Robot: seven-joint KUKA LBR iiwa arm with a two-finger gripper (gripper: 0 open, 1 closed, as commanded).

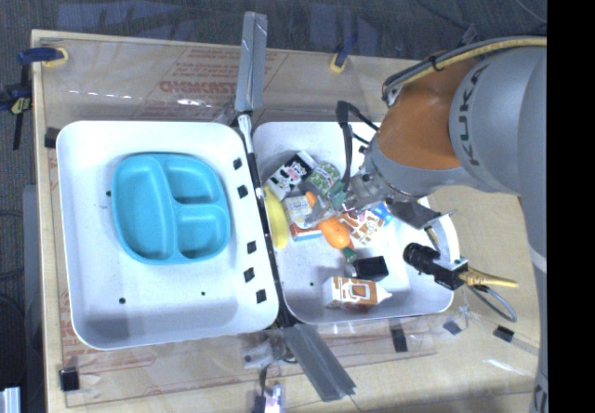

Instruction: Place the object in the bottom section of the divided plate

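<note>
The blue divided plate (172, 206) lies in the left bin (93, 309), with one large section on its left and two smaller ones on its right; nothing lies in it. My gripper (356, 205) is down in the right bin (418, 295) among a heap of small items, under the grey wrist and the orange band. Just below and left of it sits an orange round thing (335, 233). A colourful packet (370, 223) lies right beside the gripper. The wrist hides what is directly underneath it.
The right bin also holds a yellow banana-like piece (276, 220) by the divider, a black-and-white item (290, 174), a green-white packet (325, 176), a black block (372, 267) and a small carton (353, 292). A black fitting (428, 262) sticks out off the arm.
</note>
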